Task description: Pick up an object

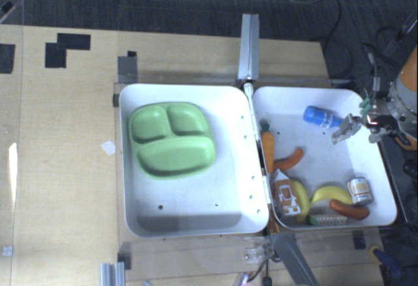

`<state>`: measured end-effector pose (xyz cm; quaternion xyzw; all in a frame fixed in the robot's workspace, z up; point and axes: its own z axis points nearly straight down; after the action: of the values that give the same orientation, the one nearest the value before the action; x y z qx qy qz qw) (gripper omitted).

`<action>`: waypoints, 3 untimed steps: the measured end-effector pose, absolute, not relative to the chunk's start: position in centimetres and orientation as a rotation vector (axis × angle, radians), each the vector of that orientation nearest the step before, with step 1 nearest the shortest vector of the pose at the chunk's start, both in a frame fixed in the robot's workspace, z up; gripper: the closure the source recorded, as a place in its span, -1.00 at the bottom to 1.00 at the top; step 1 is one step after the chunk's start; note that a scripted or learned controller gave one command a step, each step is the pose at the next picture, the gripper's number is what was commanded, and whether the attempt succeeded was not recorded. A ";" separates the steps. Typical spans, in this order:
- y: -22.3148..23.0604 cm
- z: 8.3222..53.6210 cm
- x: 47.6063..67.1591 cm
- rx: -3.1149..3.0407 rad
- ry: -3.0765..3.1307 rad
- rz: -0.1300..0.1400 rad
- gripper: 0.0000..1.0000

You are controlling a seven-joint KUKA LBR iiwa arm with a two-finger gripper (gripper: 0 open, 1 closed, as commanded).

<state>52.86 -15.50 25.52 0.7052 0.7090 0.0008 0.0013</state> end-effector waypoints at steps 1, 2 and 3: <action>-15.4 26.7 53.0 2.207 2.227 0.007 1.00; -19.9 38.0 53.5 2.174 2.258 0.005 1.00; -17.3 35.5 59.4 2.413 2.004 0.004 1.00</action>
<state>59.44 -17.27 35.53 0.7692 0.6389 0.0014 0.0026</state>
